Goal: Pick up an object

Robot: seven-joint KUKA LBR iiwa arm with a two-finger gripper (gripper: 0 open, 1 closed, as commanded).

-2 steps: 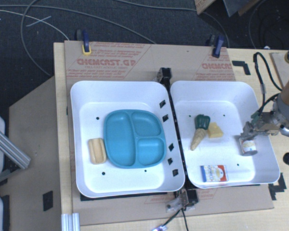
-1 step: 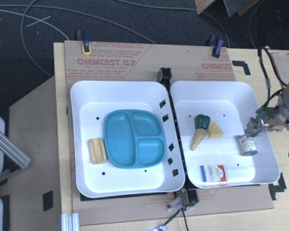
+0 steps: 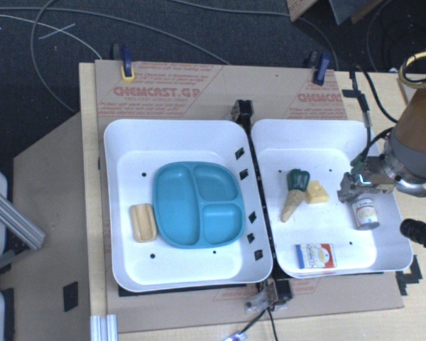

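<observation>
Tool (image 3: 358,185) low over right bin (image 3: 355,130), just above small white jar (image 3: 366,212) by the bin's right wall; finger spacing impossible to tell. Left bin (image 3: 121,190) carrying blue divided plate (image 3: 197,204), tan bread piece (image 3: 143,222) beside it. Jar probably light, rigid, smooth and inclined to roll; best taken across its round body, mid-length.

Bench (image 3: 92,190) bears two white bins (image 3: 121,190) side by side
</observation>
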